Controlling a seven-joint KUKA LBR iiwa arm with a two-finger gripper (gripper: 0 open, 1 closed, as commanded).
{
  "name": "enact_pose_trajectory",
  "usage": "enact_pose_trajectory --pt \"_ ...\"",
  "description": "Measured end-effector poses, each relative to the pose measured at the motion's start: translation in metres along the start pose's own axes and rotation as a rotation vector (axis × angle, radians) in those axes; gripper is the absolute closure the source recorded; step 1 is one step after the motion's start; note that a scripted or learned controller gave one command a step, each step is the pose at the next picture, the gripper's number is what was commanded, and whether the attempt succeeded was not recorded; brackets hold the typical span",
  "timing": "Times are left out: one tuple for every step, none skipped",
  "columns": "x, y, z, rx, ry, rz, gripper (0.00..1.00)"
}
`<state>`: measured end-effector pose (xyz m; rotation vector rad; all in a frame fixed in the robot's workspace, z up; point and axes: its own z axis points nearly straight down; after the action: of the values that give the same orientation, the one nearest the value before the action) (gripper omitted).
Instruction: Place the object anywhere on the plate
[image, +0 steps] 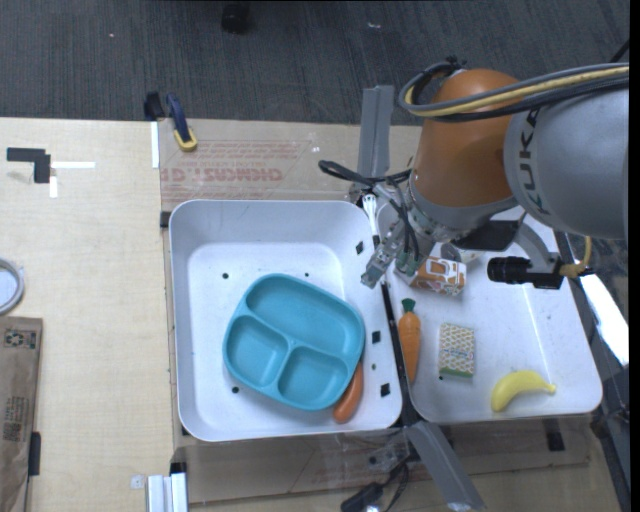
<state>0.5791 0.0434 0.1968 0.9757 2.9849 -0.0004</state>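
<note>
Claw (385, 262) at the divider between the bins; its state cannot be told. Small carton (440, 276) just beside it, right bin. Carrot (409, 338), sponge (457, 350), banana (520, 388) nearby. Blue plate (290, 342) left bin, sausage (349, 398) touching its edge.

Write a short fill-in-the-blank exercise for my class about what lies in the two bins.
1. The blue plate lies in the ____ bin.
2. The plate has ____ compartments.
3. The carrot in the right bin has a ____ top.
4. The fruit near the right bin's front corner is a yellow ____.

Missing words: left; three; green; banana
</note>
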Motion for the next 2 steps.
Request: enact_pose_trajectory --pt "0.0699 0.0082 0.0054 0.001 0.002 -0.106 1.00" --pt "0.0697 0.0080 0.0054 0.001 0.001 -0.106 0.00"
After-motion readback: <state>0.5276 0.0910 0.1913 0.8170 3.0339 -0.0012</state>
